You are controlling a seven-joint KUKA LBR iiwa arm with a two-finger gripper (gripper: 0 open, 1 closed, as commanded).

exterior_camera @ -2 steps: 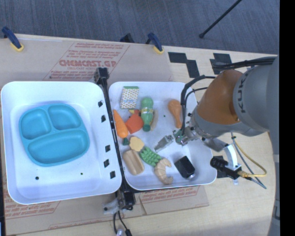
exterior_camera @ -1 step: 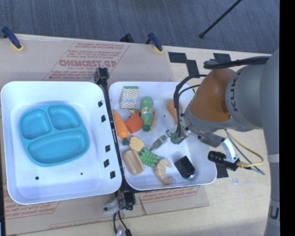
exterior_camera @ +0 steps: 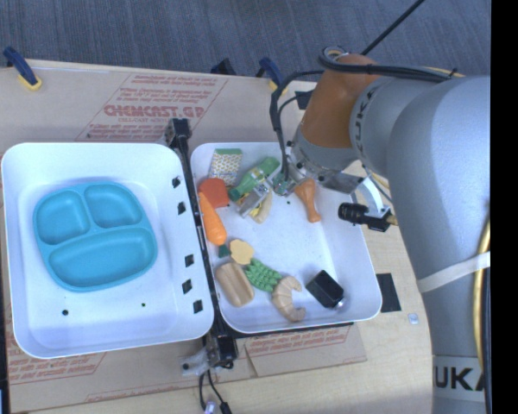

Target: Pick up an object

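A blue tray (exterior_camera: 93, 235) is seen in the left bin (exterior_camera: 17, 231). In the right bin (exterior_camera: 350, 266), toys are scattered: a carrot (exterior_camera: 211, 218), a croissant (exterior_camera: 287, 297), a black block (exterior_camera: 325, 288). The gripper (exterior_camera: 281, 182) is lowered at the green toy (exterior_camera: 255, 179); its opening cannot be told.

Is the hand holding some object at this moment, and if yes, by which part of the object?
It cannot be told. The hand is low in the right bin, at the green packet and the metal piece, but no object is seen in it.
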